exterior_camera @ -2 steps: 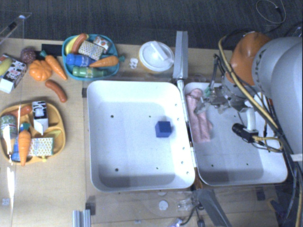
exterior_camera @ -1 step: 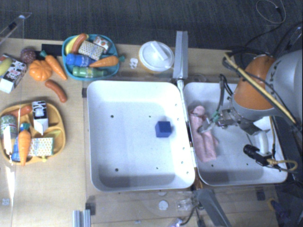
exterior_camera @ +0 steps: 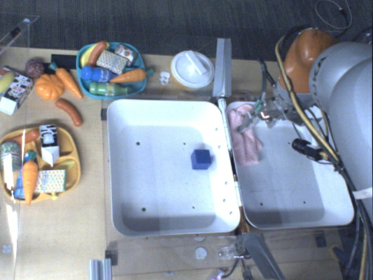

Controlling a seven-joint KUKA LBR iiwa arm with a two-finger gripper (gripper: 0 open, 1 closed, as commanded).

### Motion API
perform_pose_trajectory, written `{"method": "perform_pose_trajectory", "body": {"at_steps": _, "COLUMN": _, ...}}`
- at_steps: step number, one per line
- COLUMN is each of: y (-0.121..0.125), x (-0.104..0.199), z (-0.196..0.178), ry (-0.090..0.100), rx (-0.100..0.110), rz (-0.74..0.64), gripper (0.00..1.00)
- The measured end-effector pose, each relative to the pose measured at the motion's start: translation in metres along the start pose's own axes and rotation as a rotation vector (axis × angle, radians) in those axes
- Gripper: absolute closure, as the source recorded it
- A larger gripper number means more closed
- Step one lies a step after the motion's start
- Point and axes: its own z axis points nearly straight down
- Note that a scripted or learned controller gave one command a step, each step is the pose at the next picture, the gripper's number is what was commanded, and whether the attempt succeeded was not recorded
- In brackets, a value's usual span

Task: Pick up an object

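A small blue cube (exterior_camera: 201,158) lies a little right of centre in the left white bin (exterior_camera: 134,214). A crumpled pink cloth (exterior_camera: 246,140) lies along the left wall of the right bin (exterior_camera: 303,203). My gripper (exterior_camera: 257,114) hangs over the far left corner of the right bin, right above the upper end of the pink cloth. Cables and the grey wrist crowd around it, so its tip is hard to read. Whether it touches the cloth I cannot tell.
The big grey arm (exterior_camera: 344,98) covers the right side of the right bin. Left of the bins stand a blue bowl (exterior_camera: 111,69) and a yellow tray (exterior_camera: 41,162) of toy food, with loose toys nearby. A white lid (exterior_camera: 192,69) sits behind the left bin.
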Motion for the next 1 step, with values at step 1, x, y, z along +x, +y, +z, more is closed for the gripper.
{"method": "perform_pose_trajectory", "body": {"at_steps": 1, "y": -0.0511, "x": -0.0096, "z": -0.0012, "ry": -0.004, "rx": -0.011, "rz": -0.100, "gripper": 0.00}}
